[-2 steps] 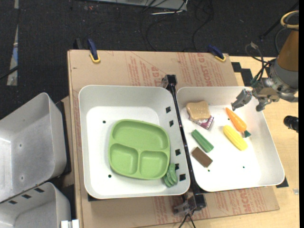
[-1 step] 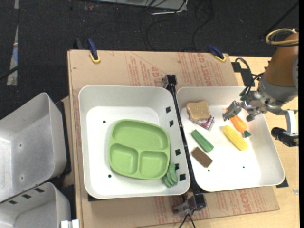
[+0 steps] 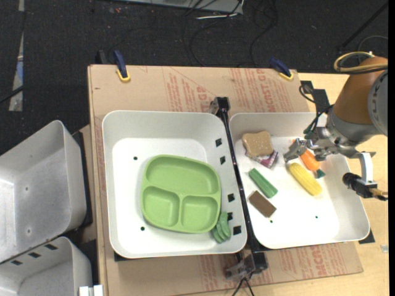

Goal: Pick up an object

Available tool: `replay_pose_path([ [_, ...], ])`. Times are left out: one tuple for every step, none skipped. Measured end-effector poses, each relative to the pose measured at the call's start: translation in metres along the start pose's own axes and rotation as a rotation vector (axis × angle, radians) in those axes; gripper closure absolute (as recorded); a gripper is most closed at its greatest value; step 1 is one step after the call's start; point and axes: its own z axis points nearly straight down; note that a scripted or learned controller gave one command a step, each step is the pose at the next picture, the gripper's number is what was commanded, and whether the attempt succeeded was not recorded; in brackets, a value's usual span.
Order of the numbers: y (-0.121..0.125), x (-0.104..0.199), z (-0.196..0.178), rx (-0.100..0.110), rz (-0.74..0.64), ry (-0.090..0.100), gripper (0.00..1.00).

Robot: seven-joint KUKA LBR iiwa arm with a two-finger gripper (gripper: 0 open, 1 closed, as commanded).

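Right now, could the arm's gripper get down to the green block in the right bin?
Probably yes. The green block lies flat on open bin floor, apart from the brown block and corn, and the gripper hangs just up and right of it.

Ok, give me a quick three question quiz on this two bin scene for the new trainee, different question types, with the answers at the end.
1. True or false: the green divided plastic plate lies in the right-hand white bin.
2. Multiple choice: which item lies nearest the gripper? A) yellow toy corn cob B) brown rectangular block C) green flat bar
3. Fill in: the tan toast-like slice lies in the ___ bin.

Key: 1 false, it is in the left-hand white bin. 2 A. 3 right.
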Motion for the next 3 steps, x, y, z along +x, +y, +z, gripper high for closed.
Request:
replay_pose_path([
  [0.002, 0.000, -0.013, -0.005, 0.000, 0.000, 1.00],
  [0.003, 0.000, -0.056, 0.005, -0.004, 0.009, 1.00],
  [0.000, 0.004, -0.117, 0.004, -0.005, 0.008, 1.00],
])
